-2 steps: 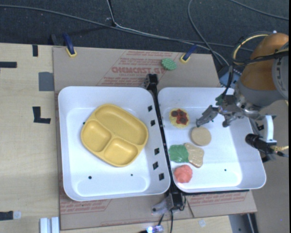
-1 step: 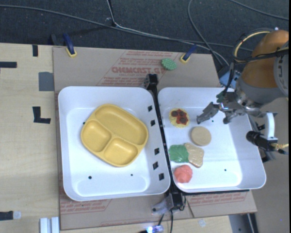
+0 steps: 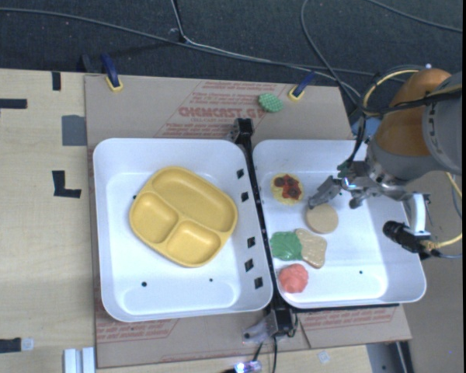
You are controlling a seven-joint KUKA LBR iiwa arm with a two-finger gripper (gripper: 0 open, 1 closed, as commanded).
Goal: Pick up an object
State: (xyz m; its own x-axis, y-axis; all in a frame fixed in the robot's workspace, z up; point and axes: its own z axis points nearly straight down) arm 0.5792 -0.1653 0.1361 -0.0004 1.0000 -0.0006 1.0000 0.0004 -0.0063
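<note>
Pincer [image 3: 340,192] spread open above right bin [image 3: 373,282], just beside round tan biscuit [image 3: 322,220], yellow tray [image 3: 184,215] in left bin [image 3: 116,231]

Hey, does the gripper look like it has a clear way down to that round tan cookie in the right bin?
Probably yes. The gripper hangs open just above the round tan cookie, nothing lies on it, and its nearest neighbour, the tan toast piece, sits just below it in the view.

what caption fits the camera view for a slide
Open gripper hovers above a round tan piece in the right bin; yellow divided tray fills the left bin.
</note>
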